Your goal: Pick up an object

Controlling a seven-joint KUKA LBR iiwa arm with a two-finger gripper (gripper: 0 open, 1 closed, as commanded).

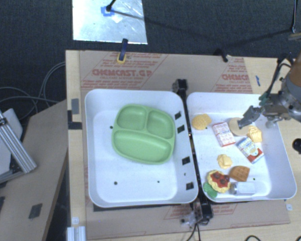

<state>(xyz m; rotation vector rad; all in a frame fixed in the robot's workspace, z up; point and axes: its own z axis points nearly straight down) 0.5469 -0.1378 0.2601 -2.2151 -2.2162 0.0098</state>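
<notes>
The right bin [278,157] holds several toy food pieces: a yellow lump [201,121], a red-and-white packet [222,133], a tan disc [237,126], a yellow block [255,134], a blue-and-red packet [250,149], a small yellow piece [224,160], a brown cracker [239,173], a pizza slice on a green leaf [217,181] and a clear white piece [245,188]. My gripper [252,116] hangs over the bin's upper right, just above the tan disc and the yellow block. Nothing shows between its fingers.
The left bin [98,179] holds a green divided plate [143,134]. A black divider with clips [185,134] runs between the bins. Cardboard lies under both. A silver sheet [109,14] lies behind the bench, and a metal frame [7,134] stands at left.
</notes>
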